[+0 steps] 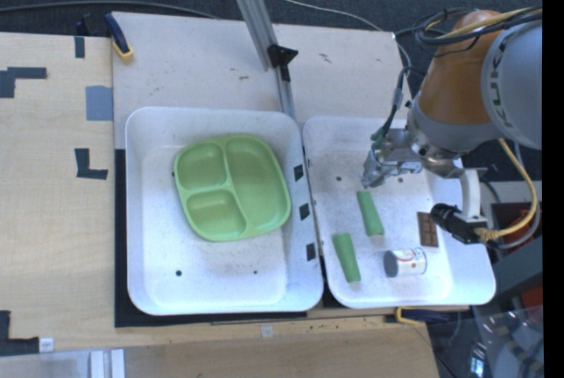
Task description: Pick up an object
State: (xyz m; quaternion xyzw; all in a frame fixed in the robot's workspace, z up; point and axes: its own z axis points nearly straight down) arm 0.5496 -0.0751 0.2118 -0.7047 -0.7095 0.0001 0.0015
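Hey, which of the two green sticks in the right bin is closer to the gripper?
The upper green stick, whose top end lies just below the gripper. The other green stick lies lower and further left, toward the bin's front edge.

— What sits on the counter (53,191)?
— Two white bins side by side: the left bin (141,218) and the right bin (463,279), plus a blue-and-yellow clamp (118,36) at the far left

Tray (233,187) in left bin (145,218); 2 sticks (369,212) in right bin (467,279).
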